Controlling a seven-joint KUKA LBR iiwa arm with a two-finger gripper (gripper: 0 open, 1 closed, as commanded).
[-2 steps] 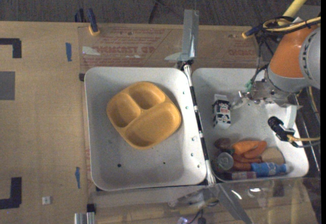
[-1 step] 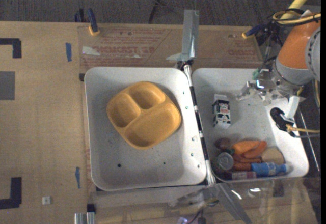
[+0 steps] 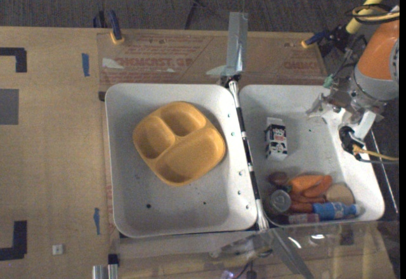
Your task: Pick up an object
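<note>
Looking down, we are seeing the left bin (image 3: pixel 127 170) holding a yellow divided plate (image 3: pixel 179 142), the arm (image 3: pixel 378 62) hanging over the right bin (image 3: pixel 311 144) at its right rim, the claw (image 3: pixel 330 105) open or closed we cannot tell, a carton (image 3: pixel 276 139) mid-bin, a carrot (image 3: pixel 309 184), bottle (image 3: pixel 333 210) and can (image 3: pixel 279 200) crowding the near edge.

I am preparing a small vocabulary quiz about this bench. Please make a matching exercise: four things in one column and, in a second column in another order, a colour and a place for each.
Things:
1. plate
2. carton
3. carrot
4. bottle

Colour and place:
a. blue, by the near wall of the right bin
b. yellow, in the left bin
c. orange, in the cluster at the right bin's near end
d. black and white, apart from the rest, mid right bin

Pairs: 1-b, 2-d, 3-c, 4-a
</note>
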